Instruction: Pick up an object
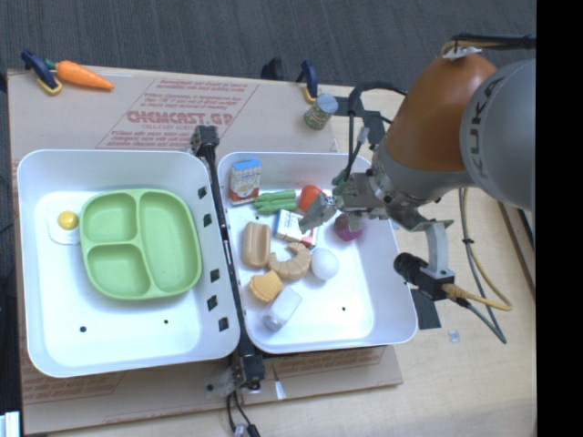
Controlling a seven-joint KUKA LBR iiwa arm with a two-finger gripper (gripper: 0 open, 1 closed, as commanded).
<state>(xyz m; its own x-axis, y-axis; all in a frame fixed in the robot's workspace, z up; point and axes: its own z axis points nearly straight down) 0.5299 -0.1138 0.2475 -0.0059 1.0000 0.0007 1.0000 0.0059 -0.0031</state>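
Camera view. A cardboard-covered bench (182,107) with red print stands on dark carpet; a light wooden top shows at right. Two shallow white bins sit side by side on it, their inner rims touching along a black clamp strip.

Left bin (36,317): a green divided plate (141,242) lies near its centre, and a small yellow-topped piece (66,222) lies just beside the plate's left edge. Bare floor shows along the near wall.

Right bin (364,321): items crowd the far-left half. A small carton (244,178) is by the far wall, green bean pods (276,198) and a red item (311,195) lie beside it, then a bread-coloured piece (256,244), a croissant (293,262), a white egg (324,264), a waffle-like piece (266,287) and a pale clear item (281,308). A purple item (348,229) lies near the right wall. The near-right floor is bare.

The gripper (321,209) hangs over the red item and a small card-like piece (293,228), hemmed in by the pile on its left. Whether it is open, closed or holding anything cannot be told. The arm (446,126) covers the bin's far-right corner.

Outside the bins: a toy carrot (84,76) at the far-left corner of the bench, and a small can (320,112) beyond the right bin.
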